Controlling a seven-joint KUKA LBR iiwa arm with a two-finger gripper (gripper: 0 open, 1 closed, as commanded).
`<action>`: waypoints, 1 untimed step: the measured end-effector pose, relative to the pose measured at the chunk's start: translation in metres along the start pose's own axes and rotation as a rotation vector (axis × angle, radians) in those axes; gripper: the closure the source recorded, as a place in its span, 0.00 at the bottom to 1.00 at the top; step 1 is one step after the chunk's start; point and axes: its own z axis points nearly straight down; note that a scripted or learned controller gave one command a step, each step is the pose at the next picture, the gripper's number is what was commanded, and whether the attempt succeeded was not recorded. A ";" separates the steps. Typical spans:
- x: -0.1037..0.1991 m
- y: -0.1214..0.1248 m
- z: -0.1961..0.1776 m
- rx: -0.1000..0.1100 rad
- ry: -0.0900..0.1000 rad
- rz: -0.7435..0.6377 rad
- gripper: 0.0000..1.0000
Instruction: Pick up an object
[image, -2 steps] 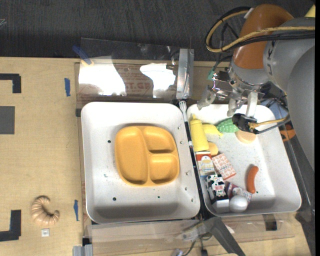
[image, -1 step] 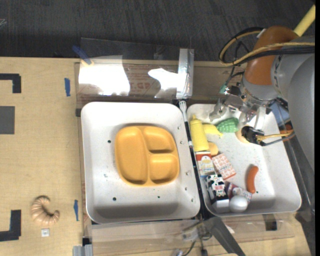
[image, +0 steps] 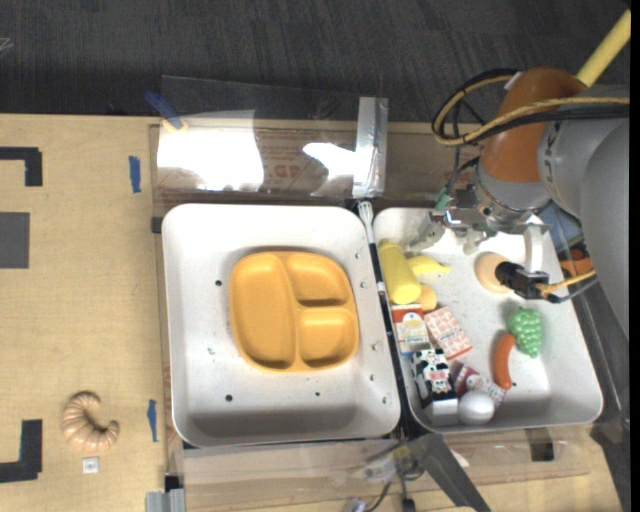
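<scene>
My gripper (image: 443, 224) hangs over the far left part of the right bin (image: 575, 385), below the orange band of the arm (image: 525, 125). Just under and left of it lie a yellow bottle-shaped toy (image: 401, 274) and a small yellow piece (image: 431, 267). Further right in the same bin are a tan ring-shaped toy (image: 490, 272), a green bunch of grapes (image: 527, 332) and a red-orange sausage-like toy (image: 503, 361). Nothing is visibly held by the gripper.
Small printed cartons (image: 446, 333), a black-and-white box (image: 433, 371) and a silver ball (image: 476, 407) crowd the right bin's near left. The left bin (image: 190, 260) holds a yellow divided plate (image: 295, 308). A croissant toy (image: 90, 421) lies on the bench at the lower left.
</scene>
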 end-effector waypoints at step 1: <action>0.011 -0.049 0.019 0.000 -0.001 -0.138 0.00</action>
